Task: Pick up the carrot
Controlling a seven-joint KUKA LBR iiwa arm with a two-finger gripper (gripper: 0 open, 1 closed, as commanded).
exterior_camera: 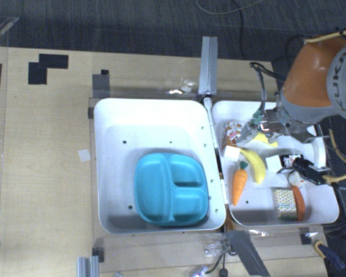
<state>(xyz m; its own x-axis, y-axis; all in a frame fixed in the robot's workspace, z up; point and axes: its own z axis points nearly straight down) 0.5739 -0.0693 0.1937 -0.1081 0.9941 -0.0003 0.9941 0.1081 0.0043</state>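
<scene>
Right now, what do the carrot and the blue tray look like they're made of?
Carrot: probably toy plastic; even orange with a smooth, slightly shiny skin and a small green top. Blue divided tray: likely moulded plastic; uniform cyan, rounded compartments, matte sheen. Neither can be confirmed from looks alone.

carrot (pixel 239 184) lies in right bin (pixel 328 209), lower left, beside banana (pixel 253 163). arm (pixel 317 79) over bin's upper right. blue tray (pixel 172 188) in left bin (pixel 112 154).

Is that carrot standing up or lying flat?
Lying flat. The carrot rests lengthwise on the right bin floor, green end by the banana, nothing gripping it.
</scene>
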